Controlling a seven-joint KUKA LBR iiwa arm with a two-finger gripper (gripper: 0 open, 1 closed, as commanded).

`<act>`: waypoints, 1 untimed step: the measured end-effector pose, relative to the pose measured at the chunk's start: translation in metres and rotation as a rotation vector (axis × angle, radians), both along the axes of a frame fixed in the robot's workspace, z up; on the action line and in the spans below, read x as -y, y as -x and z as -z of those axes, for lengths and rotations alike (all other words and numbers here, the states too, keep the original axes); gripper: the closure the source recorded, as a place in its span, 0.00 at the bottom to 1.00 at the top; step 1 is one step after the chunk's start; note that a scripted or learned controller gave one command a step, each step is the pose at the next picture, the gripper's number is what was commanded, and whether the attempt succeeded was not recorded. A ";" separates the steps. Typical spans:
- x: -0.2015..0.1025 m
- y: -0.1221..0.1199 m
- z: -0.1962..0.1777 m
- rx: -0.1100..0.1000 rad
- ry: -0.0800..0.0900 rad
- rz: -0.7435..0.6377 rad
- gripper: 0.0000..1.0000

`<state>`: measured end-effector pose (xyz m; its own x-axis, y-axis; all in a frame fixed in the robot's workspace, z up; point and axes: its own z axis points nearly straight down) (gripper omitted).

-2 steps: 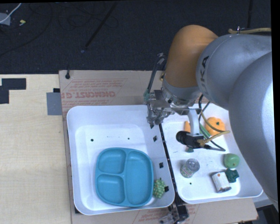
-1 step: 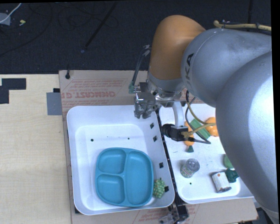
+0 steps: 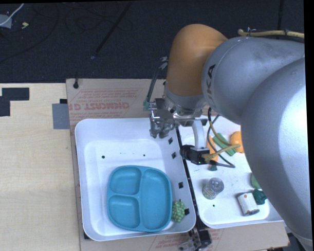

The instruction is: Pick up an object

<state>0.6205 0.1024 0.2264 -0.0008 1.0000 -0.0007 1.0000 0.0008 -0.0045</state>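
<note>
Blue divided plate in left bin, pincer above, grip state unclear, perhaps empty

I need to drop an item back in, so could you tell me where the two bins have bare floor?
Left bin: bare floor along the left wall and above the blue divided plate. Green grapes crowd its lower right corner. Right bin: crowded, with a clear cup, a small white container and the arm overhead.
</note>
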 end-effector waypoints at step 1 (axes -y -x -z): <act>0.011 0.003 0.008 0.000 0.001 0.002 1.00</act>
